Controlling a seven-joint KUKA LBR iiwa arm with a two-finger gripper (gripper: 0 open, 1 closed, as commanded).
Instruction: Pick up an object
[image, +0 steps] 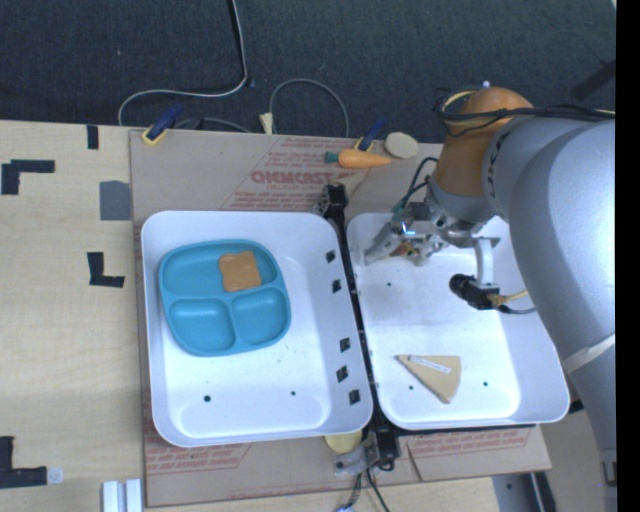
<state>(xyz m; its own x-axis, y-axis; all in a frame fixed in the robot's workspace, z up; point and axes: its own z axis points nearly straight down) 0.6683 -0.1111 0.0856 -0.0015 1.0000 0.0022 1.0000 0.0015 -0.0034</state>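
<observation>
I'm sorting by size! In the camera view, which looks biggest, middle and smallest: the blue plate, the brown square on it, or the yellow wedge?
Largest to smallest, as they look:
1. Blue divided plate
2. Yellow wedge, in the right bin
3. Brown square, in a top compartment of the plate

The last two look close in size, so that order is unsure.

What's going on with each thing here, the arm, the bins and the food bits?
Gripper: low at the right bin's far end.
Blue tray: flat in the left bin.
Brown square: in the tray's far compartment.
Tan wedge: flat in the right bin, apart from the gripper.
</observation>
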